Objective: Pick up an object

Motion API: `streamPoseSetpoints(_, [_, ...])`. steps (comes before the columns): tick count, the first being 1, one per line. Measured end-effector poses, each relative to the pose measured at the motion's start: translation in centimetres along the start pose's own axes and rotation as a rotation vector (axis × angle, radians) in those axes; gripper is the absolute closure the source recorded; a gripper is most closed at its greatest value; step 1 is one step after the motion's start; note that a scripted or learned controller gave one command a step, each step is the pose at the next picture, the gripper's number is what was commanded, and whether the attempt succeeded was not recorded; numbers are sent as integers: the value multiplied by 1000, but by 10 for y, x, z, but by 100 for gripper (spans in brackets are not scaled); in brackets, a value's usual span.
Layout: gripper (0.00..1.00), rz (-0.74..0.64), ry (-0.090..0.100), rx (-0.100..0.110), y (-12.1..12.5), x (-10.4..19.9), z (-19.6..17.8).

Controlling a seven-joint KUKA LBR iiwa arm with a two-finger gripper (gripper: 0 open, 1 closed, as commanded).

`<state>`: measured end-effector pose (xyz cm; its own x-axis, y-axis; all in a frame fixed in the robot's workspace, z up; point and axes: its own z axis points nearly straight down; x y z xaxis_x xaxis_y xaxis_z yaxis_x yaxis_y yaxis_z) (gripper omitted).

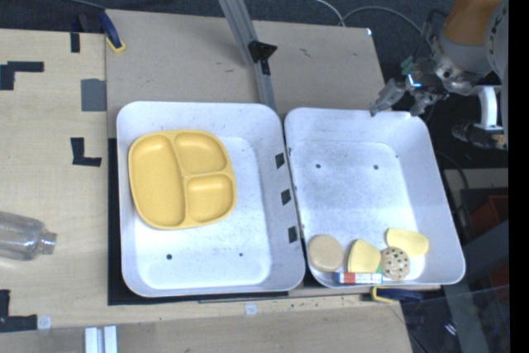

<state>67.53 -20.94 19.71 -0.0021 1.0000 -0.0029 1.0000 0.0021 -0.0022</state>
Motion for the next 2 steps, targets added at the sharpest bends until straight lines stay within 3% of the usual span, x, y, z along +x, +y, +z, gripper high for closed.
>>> streamPoseSetpoints(1, [100,-1,-2,-1,0,0,-10])
streamPoseSetpoints(2, [100,4,-7,19,4,41,102])
